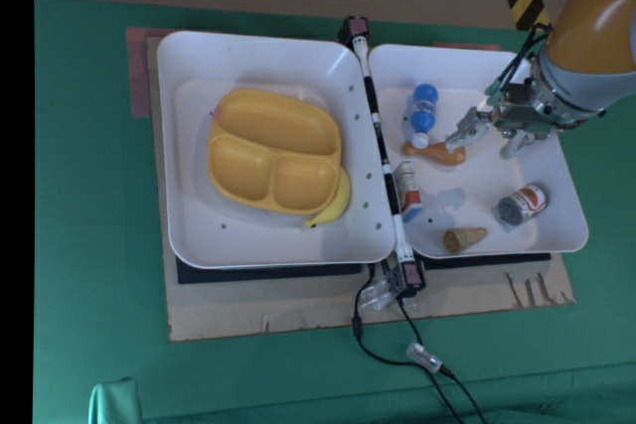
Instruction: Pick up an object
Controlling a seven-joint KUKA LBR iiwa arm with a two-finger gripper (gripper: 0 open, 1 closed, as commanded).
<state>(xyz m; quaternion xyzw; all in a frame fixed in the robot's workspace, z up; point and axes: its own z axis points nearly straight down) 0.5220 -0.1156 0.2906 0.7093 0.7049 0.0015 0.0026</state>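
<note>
The pincer [490, 136] is hanging spread open over the right bin [566, 213], near its far right corner, gripping nothing. Its left finger is sitting just beside the chicken drumstick [435, 152], perhaps touching it. A blue bottle [422, 107] is lying nearby.

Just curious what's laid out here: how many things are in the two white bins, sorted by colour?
Yellow: 2, divided plate and banana
Blue and white: 1, bottle
Orange-tan: 2, drumstick-shaped toy and cone
Red and white: 2, tube and can
Total: 7
</note>
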